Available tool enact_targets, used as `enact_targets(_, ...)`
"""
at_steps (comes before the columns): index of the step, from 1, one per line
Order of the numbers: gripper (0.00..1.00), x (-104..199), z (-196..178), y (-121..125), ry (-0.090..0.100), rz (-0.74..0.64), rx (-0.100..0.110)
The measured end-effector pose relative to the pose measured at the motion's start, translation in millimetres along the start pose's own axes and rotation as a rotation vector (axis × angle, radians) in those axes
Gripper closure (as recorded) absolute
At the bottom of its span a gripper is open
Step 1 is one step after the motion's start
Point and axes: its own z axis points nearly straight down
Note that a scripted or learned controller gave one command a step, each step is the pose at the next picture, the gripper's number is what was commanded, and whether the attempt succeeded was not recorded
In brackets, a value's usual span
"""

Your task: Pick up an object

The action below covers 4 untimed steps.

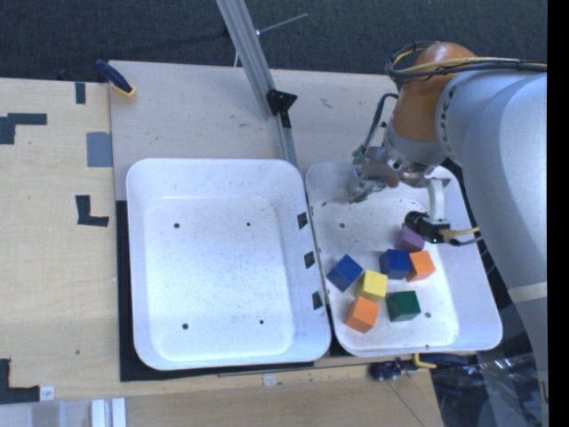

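While the pincer (363,188) sits low over the far corner of the right bin (462,327), blur hides its tip, so I cannot tell how it stands or whether it has anything. No block touches it. Blocks cluster toward the camera from the pincer, well apart from it: purple block (411,237) nearest, then dark blue block (395,262) touching an orange block (420,265). Further out: blue block (344,271), yellow block (373,284), green block (403,305), second orange block (361,313) touching the yellow one. Left bin (213,172) lies to the pincer's left in the view. Both bins rest on the tabletop (178,114). A metal pole (249,43) slants across it beyond the pincer.
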Motion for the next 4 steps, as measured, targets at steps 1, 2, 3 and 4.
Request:
enact_targets(1, 1.0, -2.6, -60.7, -5.6, 0.001, 0.004, -0.007)
enact_targets(2, 1.0, -3.2, -104.3, -8.6, 0.001, 0.003, -0.006)
enact_targets(3, 1.0, -10.0, -155.6, -14.7, 0.0, 0.003, -0.008)
enact_targets(4, 1.0, 38.5, -141.2, -37.1, 0.002, 0.0, 0.0)
